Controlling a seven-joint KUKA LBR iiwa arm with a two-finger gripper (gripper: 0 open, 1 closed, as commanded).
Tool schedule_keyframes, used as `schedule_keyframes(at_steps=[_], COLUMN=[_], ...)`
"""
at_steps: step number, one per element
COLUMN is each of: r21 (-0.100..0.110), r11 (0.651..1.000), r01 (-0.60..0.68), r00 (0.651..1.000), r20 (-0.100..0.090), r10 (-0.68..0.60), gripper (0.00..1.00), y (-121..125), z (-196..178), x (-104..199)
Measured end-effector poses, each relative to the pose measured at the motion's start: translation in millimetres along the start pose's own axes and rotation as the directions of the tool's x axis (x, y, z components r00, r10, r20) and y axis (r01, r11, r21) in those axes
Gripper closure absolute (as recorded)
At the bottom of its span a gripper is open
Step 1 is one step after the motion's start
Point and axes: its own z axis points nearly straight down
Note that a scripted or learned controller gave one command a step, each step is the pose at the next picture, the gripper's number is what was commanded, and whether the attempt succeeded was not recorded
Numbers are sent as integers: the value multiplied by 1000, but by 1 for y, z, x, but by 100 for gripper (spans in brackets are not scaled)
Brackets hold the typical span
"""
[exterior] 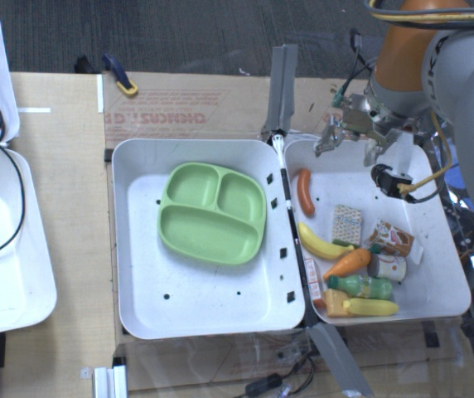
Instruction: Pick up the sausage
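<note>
The sausage [305,191] lies in the right bin [444,301], close against its left wall and up toward the far end, its length running roughly along that wall. Nothing touches it. Nearer the camera from the sausage, a banana [323,244] curves across the floor of the same bin, and just right of the sausage sits a small pale cracker packet [346,224]. Further from the sausage, toward the near right corner, a carrot [350,263], a small carton [390,240], a green bottle [363,287] and a corn cob [371,307] are bunched together. To the sausage's left, over the dividing wall, the left bin [137,297] holds a green divided tray [213,213]. The gripper [355,139] hangs above the far edge of the right bin, up and to the right of the sausage and well apart from it; its two fingers look spread with nothing between them, though the cables around them make that hard to judge
</note>
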Motion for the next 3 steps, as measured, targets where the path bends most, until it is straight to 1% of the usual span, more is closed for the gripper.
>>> schedule_keyframes(at_steps=[1, 2, 3], r21=[1, 1, 1], r11=[998, 998, 1000], r01=[64, 55, 21], r00=[998, 998, 1000], r20=[-1, 0, 0], r10=[-64, -55, -21], gripper=[0, 0, 0], y=[-21, -28, -25], z=[0, 0, 0], x=[88, 53, -12])
